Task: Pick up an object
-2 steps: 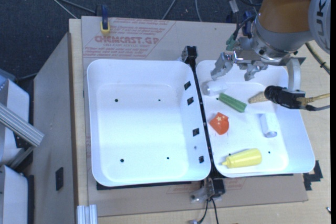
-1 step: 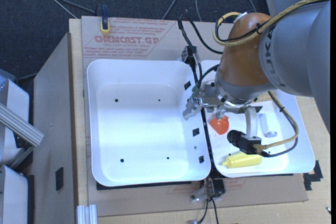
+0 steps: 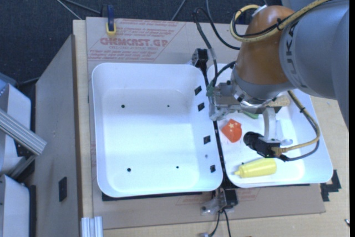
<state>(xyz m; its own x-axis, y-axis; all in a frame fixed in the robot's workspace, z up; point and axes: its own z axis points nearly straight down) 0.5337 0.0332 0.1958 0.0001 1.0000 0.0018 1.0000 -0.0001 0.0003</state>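
Note:
My gripper [image 3: 222, 112] hangs low over the left part of the right bin [image 3: 317, 159], close to the wall between the two bins. An orange-red block [image 3: 232, 131] lies in that bin just below and to the right of the gripper, and whether it touches the gripper I cannot tell. A yellow oblong object [image 3: 257, 168] rests near the bin's front edge. A bit of green [image 3: 250, 115] peeks out from under the wrist, and a tan piece [image 3: 283, 101] shows at its right side. The arm hides the back of the bin.
The left bin [image 3: 111, 130] stands beside the right one, sharing a wall marked with black tabs [image 3: 206, 140]. A cardboard sheet [image 3: 133, 40] lies behind the bins. Cables [image 3: 202, 36] loop over the back edge near the arm.

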